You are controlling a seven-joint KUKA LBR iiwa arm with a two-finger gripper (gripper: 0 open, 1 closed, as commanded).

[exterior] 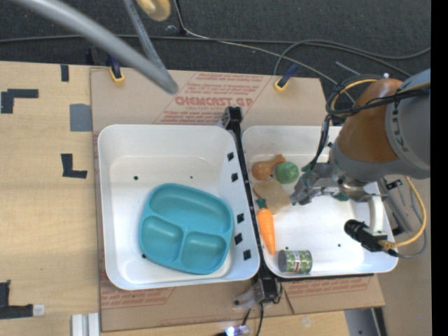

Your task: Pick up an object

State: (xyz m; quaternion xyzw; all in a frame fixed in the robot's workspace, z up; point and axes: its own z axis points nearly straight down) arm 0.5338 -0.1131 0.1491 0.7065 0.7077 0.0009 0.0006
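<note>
Two white bins: left bin (112,187) holds teal tray (186,228). Right bin (329,257): arm (381,135) low over it, gripper (305,186) beside green ball (286,171); grip state unclear. Carrot (266,229), can (296,261) apart. Approach step; next, descend, close on ball.

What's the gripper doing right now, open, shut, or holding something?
Gripper: cannot be told from the camera view. It sits low in the right white plastic bin, beside the round green ball; no object visibly held.
</note>
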